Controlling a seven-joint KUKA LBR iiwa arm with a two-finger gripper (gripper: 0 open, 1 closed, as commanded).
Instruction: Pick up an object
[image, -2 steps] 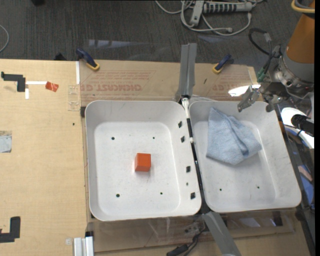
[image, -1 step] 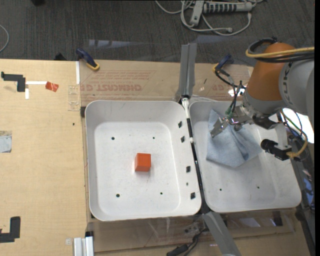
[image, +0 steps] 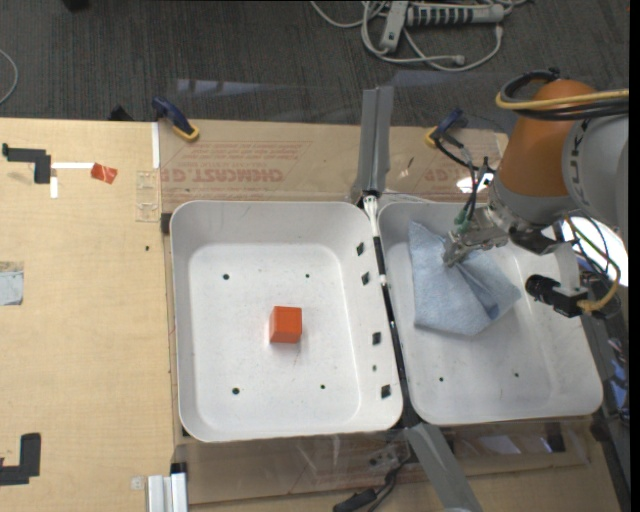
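arm (image: 600, 150): grey | wrist band (image: 545, 140): orange | cables (image: 590, 265): black, yellow, green

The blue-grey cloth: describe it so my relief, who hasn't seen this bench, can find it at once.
Start at the two white bins side by side and take the right bin, the one the grey and orange arm reaches into. The blue-grey cloth lies crumpled in its upper left part, with the hand at its top edge. It is soft and pale, unlike the small orange block in the left bin.
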